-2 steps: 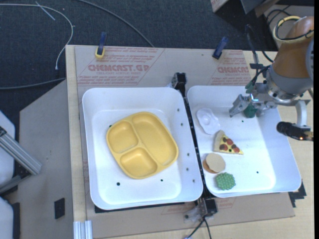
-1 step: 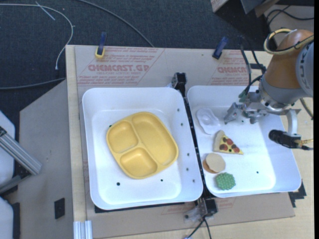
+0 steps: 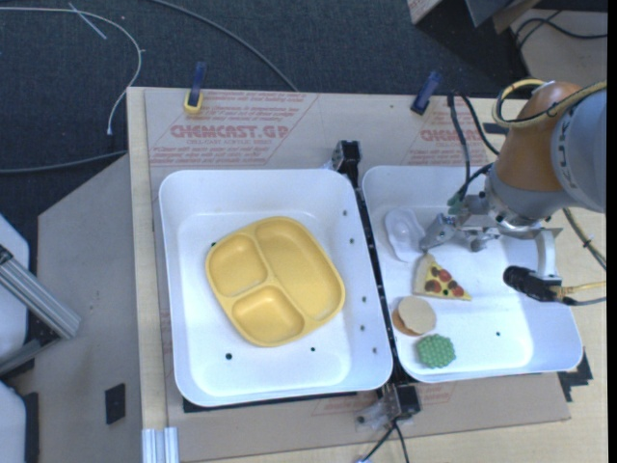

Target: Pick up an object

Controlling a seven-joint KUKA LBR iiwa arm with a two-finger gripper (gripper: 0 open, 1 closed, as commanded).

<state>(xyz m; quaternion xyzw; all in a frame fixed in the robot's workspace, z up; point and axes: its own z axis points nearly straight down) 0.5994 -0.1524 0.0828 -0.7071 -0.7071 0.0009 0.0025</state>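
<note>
The arm's gripper (image 3: 436,242) hangs over the right bin (image 3: 554,355), just left of the wrist, above the pizza slice (image 3: 441,281). Whether it is open or shut cannot be told, and nothing shows in its grasp. A clean pick likely means dropping straight onto the slice, clear of the cookie (image 3: 416,314) and green ball (image 3: 436,351) nearer the camera.

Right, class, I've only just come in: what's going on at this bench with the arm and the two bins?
A grey robot arm reaches in from the right, its gripper low over the right bin, just above a toy pizza slice. Nothing is visibly held. A round tan piece and a green bumpy piece lie nearer the front of that bin. The left bin holds a yellow divided plate.
</note>
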